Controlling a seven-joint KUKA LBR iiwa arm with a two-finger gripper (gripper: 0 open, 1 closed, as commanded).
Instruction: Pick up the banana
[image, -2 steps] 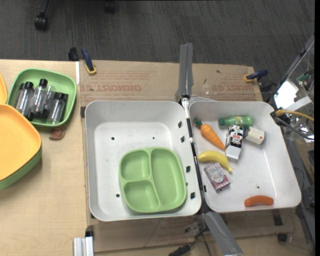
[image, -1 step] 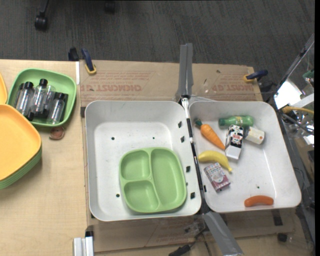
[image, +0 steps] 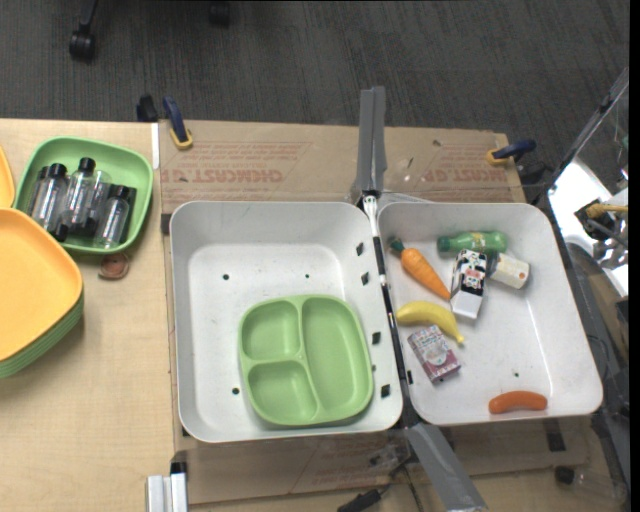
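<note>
The banana (image: 430, 318) lies in the right bin (image: 560, 300), left of center, its long axis running from middle-left down toward lower right. A carrot (image: 424, 272) lies just above it, a small pack (image: 434, 354) just below. The pincer's state cannot be told.

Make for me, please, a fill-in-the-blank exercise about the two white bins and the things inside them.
1. The banana lies in the ____ bin of the two.
2. The green tray in the left bin has ____ compartments.
3. The vegetable just above the banana is an orange ____.
4. The banana's lower end touches a small ____ carton.

Missing words: right; three; carrot; pink
</note>
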